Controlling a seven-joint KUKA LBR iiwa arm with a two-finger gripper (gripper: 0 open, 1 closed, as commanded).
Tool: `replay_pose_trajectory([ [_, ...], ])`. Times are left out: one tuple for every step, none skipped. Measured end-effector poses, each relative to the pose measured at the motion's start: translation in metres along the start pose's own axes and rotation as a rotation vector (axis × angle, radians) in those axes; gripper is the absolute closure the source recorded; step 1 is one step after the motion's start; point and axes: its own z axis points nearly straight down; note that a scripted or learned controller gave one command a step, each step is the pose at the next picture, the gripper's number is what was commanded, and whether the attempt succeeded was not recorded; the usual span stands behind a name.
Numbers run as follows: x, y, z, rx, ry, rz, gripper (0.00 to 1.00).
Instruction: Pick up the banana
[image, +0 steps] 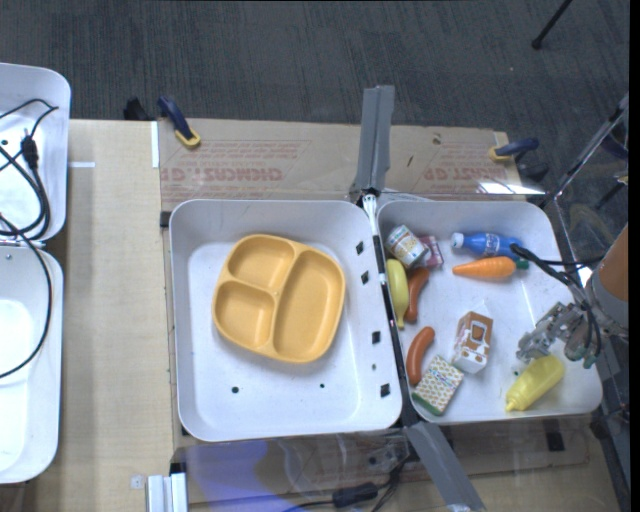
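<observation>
Banana (397, 290) against bin's left wall (378, 300).

The banana (398, 289) lies against the left wall of the right bin (560, 232), so that wall blocks its left side. A brown sausage (415, 294) touches its right side, and a small tin can (405, 244) sits just above its top end. Below it there is a bare patch of floor before a red sausage (420, 354). The middle of the bin is open. The gripper (553, 335) hangs near the right wall, just above a yellow bottle (534, 384).
</observation>
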Motion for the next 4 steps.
replay_pose_trajectory([
  [0.0, 0.0, 0.0, 0.0, 0.0, 0.0, 0.0],
  [0.001, 0.0, 0.018, 0.001, -0.001, -0.037, 0.0],
  [0.001, 0.0, 0.009, 0.001, 0.001, -0.036, 1.0],
  [0.001, 0.0, 0.009, 0.001, 0.001, -0.036, 0.0],
])
